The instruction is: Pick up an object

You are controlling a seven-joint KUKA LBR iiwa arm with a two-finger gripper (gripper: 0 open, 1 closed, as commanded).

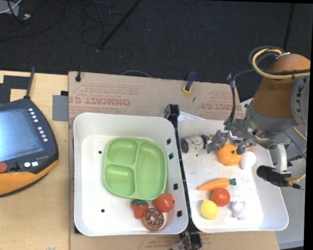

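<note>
Item: orange pumpkin [228, 155], near the right bin's [276, 221] back edge. Gripper [227, 142] directly above it, touching; jaw state cannot be told. Recommended: descend centred, close across the widest part, lift straight.

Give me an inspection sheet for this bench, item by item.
Surface: cardboard-covered bench bearing two white bins, left bin and right bin.
Job's things, left bin: green divided plate, toy strawberry, toy tomato, toy donut.
Job's things, right bin: orange pumpkin-like toy, toy carrot, red tomato-like toy, toy lemon, white egg, small bottle lying down, small pale object.
Clutter: nothing seen.
Gripper: gripper low over the pumpkin-like toy; grasp not confirmed.
Cables: yellow loop on the arm; dark cables on the floor.
Surroundings: teach pendant left of the bins.
</note>
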